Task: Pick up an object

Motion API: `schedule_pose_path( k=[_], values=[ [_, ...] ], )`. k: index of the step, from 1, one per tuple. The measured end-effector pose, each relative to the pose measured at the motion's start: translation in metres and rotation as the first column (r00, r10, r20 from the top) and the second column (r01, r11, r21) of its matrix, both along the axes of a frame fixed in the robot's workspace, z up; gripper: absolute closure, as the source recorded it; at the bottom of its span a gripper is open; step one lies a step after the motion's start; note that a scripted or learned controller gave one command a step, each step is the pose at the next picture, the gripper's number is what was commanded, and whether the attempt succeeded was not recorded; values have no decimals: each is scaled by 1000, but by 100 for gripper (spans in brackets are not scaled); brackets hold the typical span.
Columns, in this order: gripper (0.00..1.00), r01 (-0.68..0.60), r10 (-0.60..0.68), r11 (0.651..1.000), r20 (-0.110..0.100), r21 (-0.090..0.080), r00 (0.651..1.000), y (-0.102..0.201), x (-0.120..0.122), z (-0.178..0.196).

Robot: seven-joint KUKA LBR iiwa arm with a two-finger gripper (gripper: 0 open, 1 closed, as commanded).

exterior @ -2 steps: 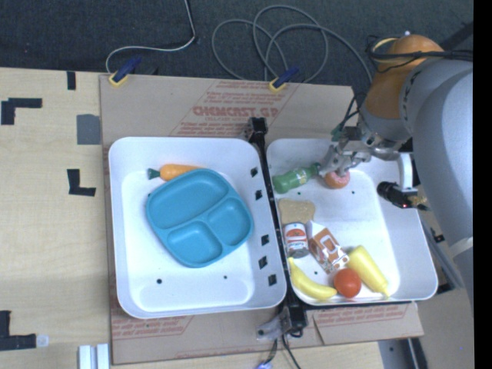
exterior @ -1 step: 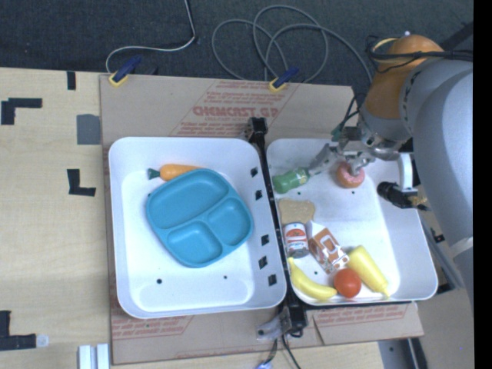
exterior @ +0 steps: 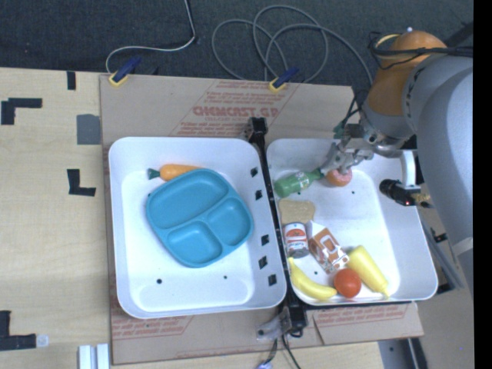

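Camera view shows you the end effector (exterior: 340,166) low in the right white bin's (exterior: 400,229) far part, touching a small round peach-coloured fruit (exterior: 340,177); its grip cannot be told.

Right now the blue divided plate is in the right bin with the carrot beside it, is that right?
Not quite. The blue divided plate sits in the left bin, not the right one. The carrot does lie beside it, at its far edge. The camera view shows this.

Cam: single fixed view, mounted above bench, angled down at a slant. Frame covers both white bins (exterior: 123,229) side by side plus cardboard underlay (exterior: 223,110). Arm (exterior: 430,121) enters from frame right.
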State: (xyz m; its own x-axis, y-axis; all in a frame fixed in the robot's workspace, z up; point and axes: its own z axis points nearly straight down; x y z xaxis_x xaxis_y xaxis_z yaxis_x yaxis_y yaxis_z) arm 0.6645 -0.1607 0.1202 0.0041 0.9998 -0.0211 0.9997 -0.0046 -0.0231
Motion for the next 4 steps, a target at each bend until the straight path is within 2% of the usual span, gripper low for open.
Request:
schedule_pose_path(
  k=[1,2,3,4],
  values=[
    [0,0,0,1000,0,0,1000,0,0,0],
    [100,-1,1,1000,-1,-1,1000,0,0,9],
    [0,-1,1,1000,-1,-1,1000,0,0,9],
    [100,-2,2,1000,-2,-3,1000,0,0,19]
  ],
)
